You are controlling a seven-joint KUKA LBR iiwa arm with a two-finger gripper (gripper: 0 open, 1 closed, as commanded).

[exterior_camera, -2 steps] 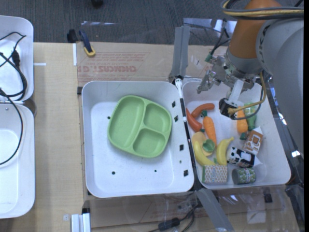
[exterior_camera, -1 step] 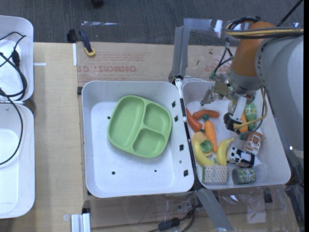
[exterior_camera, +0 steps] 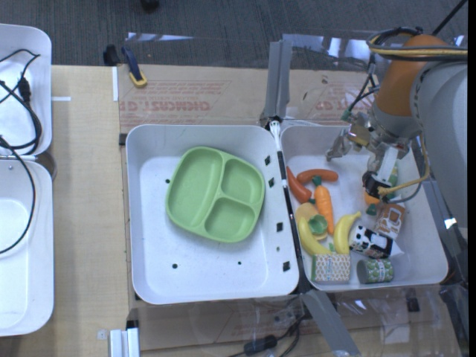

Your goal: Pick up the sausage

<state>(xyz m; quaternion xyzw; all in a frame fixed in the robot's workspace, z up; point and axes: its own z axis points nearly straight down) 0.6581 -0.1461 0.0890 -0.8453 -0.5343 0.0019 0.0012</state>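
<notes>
1. The sausage (exterior_camera: 317, 175) lies in the right bin (exterior_camera: 424, 274), near its upper left, just above the carrot (exterior_camera: 323, 201) and beside a red pepper (exterior_camera: 298, 186); nothing grips it.
2. The gripper (exterior_camera: 362, 149) hangs over the bin's upper part, to the right of the sausage and apart from it; whether it is wide or narrow I cannot tell.
3. The left bin (exterior_camera: 145, 199) bears a green divided plate (exterior_camera: 216, 194); two bananas (exterior_camera: 327, 236) lie below the carrot.
</notes>
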